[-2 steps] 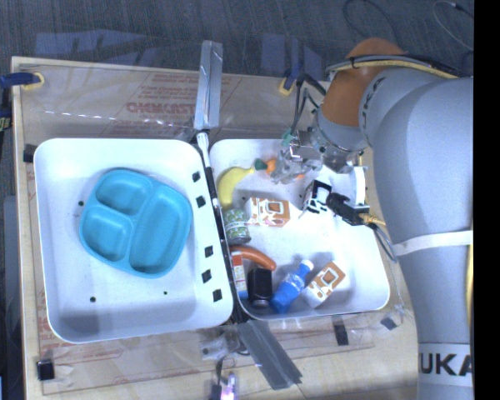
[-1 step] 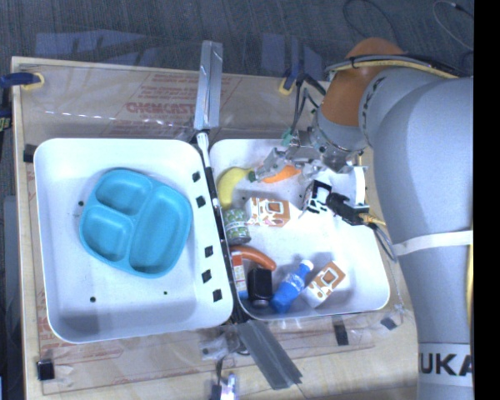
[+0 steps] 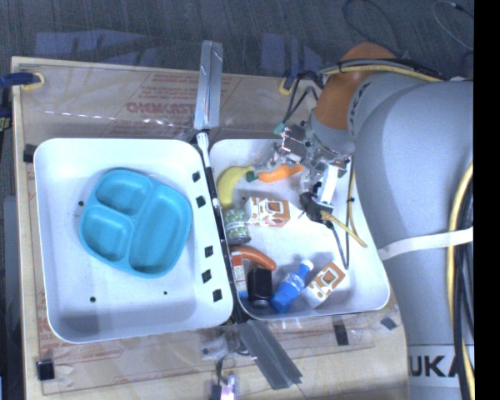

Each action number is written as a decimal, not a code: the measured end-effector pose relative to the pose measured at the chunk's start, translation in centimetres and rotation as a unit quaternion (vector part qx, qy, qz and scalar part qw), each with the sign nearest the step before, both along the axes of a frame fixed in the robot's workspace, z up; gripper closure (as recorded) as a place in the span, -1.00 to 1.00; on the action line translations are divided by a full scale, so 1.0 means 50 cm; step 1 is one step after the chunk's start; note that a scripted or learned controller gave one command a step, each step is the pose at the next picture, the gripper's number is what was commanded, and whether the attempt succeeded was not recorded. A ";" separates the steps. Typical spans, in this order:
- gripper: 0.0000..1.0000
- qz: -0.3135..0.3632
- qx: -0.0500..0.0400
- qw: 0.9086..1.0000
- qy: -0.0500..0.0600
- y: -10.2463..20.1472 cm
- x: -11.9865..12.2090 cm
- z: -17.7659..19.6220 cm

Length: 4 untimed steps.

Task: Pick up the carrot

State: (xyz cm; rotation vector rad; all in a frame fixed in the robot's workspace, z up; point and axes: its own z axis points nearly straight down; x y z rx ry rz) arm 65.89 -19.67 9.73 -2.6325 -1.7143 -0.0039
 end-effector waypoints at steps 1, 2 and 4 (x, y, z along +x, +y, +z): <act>1.00 0.004 0.002 1.000 0.002 0.005 0.001 0.021; 1.00 0.016 0.000 1.000 0.004 0.133 -0.005 -0.012; 1.00 0.004 0.000 1.000 0.002 0.008 -0.004 -0.010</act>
